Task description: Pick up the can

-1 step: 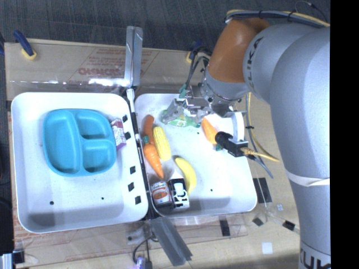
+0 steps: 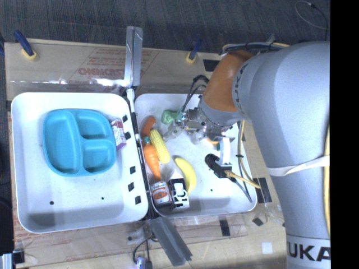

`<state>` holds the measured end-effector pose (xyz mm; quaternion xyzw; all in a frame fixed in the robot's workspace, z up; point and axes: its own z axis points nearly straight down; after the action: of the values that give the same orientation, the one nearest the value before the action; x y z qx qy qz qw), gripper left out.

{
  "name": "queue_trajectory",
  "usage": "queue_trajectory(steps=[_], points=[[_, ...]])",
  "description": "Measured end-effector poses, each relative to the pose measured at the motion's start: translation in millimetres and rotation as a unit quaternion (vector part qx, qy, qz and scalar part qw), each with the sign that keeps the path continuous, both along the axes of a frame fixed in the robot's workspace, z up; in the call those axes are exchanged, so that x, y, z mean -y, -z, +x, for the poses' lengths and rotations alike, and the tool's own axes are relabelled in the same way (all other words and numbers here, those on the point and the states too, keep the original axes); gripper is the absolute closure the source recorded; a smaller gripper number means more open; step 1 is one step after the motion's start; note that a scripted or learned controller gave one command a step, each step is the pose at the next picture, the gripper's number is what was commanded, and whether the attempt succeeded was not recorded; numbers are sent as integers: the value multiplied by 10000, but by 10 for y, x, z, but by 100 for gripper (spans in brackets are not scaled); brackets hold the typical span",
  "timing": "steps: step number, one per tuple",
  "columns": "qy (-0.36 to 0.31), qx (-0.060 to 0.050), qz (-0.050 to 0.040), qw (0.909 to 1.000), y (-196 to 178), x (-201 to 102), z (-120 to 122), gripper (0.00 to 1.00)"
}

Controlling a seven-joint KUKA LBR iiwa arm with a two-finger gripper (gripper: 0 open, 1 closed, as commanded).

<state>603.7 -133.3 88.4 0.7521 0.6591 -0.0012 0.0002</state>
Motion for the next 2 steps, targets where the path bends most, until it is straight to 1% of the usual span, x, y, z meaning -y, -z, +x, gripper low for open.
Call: queue_trajectory(steps=[1, 2], points=[[434, -22, 73, 9990, -17, 481, 190, 0], [582, -43, 120, 9982, -19, 530, 229, 0]])
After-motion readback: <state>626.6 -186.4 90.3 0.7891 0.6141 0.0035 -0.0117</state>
